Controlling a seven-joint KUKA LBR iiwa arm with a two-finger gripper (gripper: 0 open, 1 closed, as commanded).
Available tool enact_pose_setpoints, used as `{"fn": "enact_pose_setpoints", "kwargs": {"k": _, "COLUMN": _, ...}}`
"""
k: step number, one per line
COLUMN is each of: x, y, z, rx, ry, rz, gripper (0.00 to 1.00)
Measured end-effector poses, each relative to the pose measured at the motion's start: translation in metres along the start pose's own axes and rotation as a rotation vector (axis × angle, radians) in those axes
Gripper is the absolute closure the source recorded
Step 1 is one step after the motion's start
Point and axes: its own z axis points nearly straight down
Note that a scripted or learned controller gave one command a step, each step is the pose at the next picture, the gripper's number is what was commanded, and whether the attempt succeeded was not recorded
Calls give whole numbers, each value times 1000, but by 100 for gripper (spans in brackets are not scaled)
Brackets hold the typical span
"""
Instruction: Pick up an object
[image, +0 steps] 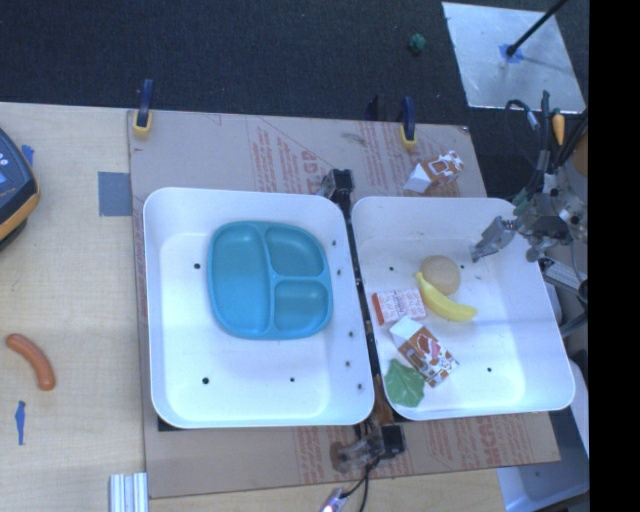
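**A:** Which things could be picked, and where do they lie from the tool (492, 243)?

**B:** All are in the right bin (520, 370). Nearest is a beige round thing (439, 272), just down and left of the tool's tip. A banana (445, 303) touches its lower edge. Further left of that lies a red-and-white packet (398, 303), and lower still a white and brown carton (425, 352) with a green piece (404, 385) at its lower left corner.

**A:** And the tool itself?

**B:** It sits over the upper right part of that bin, pointing left, with nothing visibly between its tips. Whether it is open or closed I cannot tell; the metal parts are too small and jumbled.

**A:** Further out?

**B:** The left bin (170, 390), well apart from the tool, holds a blue divided plate (270, 278). Above and left of the tool, outside the bins, a small carton (435, 172) lies on the cardboard (250, 150). Far to the left, on the worktop (60, 290), there is a sausage (32, 360) and the corner of a dark device (14, 185).
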Motion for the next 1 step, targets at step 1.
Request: {"fn": "enact_pose_setpoints", "kwargs": {"k": 1, "x": 37, "y": -5, "z": 79, "rx": 1, "ry": -1, "rz": -2, "gripper": 0}}
